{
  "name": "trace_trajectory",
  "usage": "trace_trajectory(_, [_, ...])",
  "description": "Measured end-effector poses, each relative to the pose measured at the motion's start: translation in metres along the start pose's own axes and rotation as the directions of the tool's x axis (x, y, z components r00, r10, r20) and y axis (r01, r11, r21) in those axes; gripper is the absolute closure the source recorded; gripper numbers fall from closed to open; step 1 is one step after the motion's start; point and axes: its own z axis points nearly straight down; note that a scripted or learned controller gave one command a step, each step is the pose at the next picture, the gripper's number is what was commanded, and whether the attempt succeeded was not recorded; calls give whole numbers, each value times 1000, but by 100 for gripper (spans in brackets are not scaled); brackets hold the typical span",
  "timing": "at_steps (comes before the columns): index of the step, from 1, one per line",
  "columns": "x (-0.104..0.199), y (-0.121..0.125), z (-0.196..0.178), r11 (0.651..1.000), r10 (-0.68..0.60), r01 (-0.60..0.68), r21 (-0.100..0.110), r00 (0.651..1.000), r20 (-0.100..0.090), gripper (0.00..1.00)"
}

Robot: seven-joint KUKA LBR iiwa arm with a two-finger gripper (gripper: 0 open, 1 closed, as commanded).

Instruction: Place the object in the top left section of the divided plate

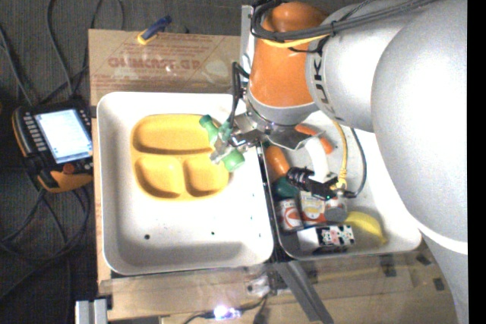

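The yellow divided plate (163, 155) lies in the left white bin (152, 239), with one long section along its far side and two smaller sections nearer the camera. My gripper (222, 140) hangs over the plate's right rim, between the long section and the near-right section. Green pieces (207, 123) stick out on either side of its tip, one over the long section and the other (235, 160) over the plate's right edge. Whether they are a held object I cannot make out. The orange-banded wrist (285, 64) rises behind it.
The right bin (395, 243) holds an orange carrot-like thing (277, 160), a yellow banana (366, 228), a red can (289, 217) and a small black and white box (331, 237). A tablet (59, 134) lies left of the bench. Cardboard (152, 61) lies behind the left bin.
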Motion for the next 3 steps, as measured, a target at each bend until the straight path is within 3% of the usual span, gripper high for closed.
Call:
trace_trajectory(1, [0,0,0,1000,0,0,0,1000,0,0])
trace_trajectory(2, [58,-56,68,970,-245,245,2,970,-1,0])
trace_trajectory(3, [-62,55,12,892,-451,451,-1,892,6,0])
